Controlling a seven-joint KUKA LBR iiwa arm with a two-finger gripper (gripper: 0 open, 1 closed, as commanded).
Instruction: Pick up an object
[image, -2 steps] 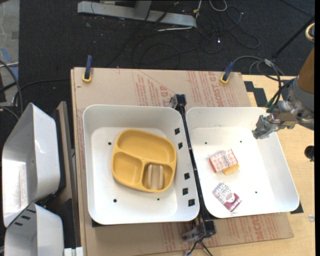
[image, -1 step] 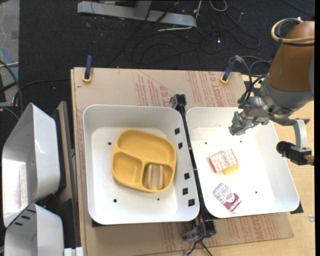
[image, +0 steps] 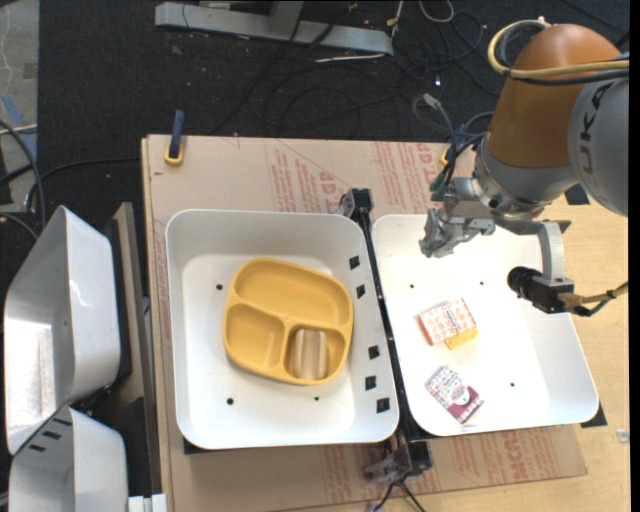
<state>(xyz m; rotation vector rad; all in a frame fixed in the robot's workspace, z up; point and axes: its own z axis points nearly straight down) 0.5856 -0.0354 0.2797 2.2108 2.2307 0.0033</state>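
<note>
Two small packets lie in the right bin (image: 560, 390), centre-right of the frame: a pink-and-white box with a yellow edge (image: 447, 323), and just below it a white-and-purple packet (image: 454, 393), printing too small to read. The tool (image: 440, 238) hangs over that bin's upper left corner, apart from both; its state cannot be told. The left bin (image: 190, 330) holds a yellow divided plate (image: 285, 318). Both bins rest on a cardboard-covered worktop (image: 270, 170); dark floor and cables run behind.

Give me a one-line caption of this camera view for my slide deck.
Gripper hovers over right bin holding two small packets; yellow divided plate lies in left bin.
</note>
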